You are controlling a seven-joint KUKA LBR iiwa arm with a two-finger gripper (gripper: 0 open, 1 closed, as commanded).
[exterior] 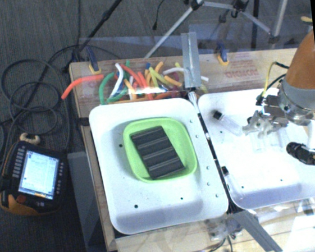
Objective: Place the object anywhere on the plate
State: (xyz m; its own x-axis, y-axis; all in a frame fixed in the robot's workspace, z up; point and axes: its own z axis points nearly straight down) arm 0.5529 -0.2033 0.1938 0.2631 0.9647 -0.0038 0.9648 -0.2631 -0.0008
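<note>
A green plate [189, 147] sits in the left white bin [156, 210]. A dark grey ribbed block [157, 152] lies flat on the plate, roughly in its middle and slightly turned. My gripper [260, 125] hangs over the right bin [266, 189], near its back right part and well away from the plate and the block. The arm's grey wrist and orange band [308, 68] come in from the right edge.
A small black piece [217, 114] lies near the back left corner of the right bin. Coloured cables [135, 80] are heaped behind the left bin. A metal post [191, 62] stands between the bins at the back. A teach pendant [34, 177] rests on the floor at left.
</note>
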